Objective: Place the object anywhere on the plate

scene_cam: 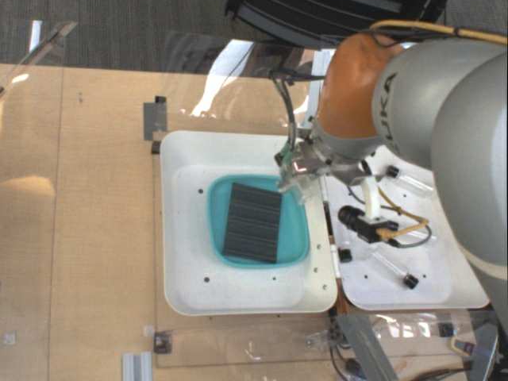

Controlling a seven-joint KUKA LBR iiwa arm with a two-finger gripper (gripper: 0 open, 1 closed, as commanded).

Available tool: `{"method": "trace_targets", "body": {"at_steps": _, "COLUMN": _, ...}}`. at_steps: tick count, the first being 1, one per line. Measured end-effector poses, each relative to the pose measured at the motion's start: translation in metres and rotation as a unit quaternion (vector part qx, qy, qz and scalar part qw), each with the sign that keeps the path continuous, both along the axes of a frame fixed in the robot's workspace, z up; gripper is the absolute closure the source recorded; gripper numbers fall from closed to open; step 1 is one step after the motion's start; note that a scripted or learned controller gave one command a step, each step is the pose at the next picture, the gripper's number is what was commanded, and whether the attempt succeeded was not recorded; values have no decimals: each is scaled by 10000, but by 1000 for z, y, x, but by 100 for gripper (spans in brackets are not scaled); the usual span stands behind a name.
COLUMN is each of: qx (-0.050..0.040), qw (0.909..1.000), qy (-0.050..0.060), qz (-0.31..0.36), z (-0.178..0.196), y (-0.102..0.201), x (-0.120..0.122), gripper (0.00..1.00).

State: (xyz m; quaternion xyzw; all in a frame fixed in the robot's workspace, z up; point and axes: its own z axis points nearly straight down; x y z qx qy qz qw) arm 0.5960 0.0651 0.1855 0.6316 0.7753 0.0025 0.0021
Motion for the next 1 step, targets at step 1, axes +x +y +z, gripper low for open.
{"method": "trace_targets", "body": {"at_steps": 1, "qx": 0, "qw": 10000, "qy": 0, "qz": -3, "z": 0, "y": 0, "x": 0, "gripper": 0}}
